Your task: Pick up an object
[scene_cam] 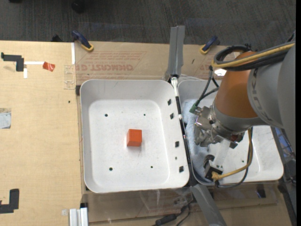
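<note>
The gripper (206, 136) sits low inside the right bin (268, 171), close to that bin's left wall, and whether it is open or closed cannot be determined because the wrist and the orange band (235, 95) above it cover the tip. The grey arm (277, 86) extends in from the right edge, with black and yellow cables looped around the wrist. The orange-red cube (134, 138) rests alone near the centre of the left bin (94, 140), well apart from the gripper.
</note>
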Available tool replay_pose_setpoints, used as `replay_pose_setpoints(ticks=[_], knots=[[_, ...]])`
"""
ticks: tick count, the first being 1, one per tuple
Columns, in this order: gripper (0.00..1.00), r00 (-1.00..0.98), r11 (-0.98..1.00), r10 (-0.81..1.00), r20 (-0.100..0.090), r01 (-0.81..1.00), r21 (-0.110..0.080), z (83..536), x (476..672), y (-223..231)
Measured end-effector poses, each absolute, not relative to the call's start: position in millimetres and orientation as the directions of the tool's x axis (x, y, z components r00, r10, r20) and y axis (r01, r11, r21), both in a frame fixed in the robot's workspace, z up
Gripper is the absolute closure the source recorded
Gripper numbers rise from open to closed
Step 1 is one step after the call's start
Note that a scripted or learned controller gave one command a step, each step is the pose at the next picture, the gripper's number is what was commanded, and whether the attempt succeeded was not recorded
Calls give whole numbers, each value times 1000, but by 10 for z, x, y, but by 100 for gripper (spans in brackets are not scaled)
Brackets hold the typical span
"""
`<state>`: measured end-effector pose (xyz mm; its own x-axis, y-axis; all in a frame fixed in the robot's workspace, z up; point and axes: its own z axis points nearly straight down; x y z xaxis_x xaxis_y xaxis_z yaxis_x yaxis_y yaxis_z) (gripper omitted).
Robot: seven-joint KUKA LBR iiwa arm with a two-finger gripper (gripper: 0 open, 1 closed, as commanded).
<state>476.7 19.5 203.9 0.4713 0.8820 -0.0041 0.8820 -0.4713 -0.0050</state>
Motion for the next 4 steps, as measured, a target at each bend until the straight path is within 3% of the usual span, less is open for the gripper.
replay_pose_setpoints(ticks=[1,2,3,4], knots=[[100,444,-444,896,-3,896,-3,1903,4919,-410],[100,462,-462,887,-3,887,-2,2698,5431,90],[100,559,-559,829,-4,829,0,3927,4920,347],[100,785,-785,620,-6,620,0,4402,5617,846]])
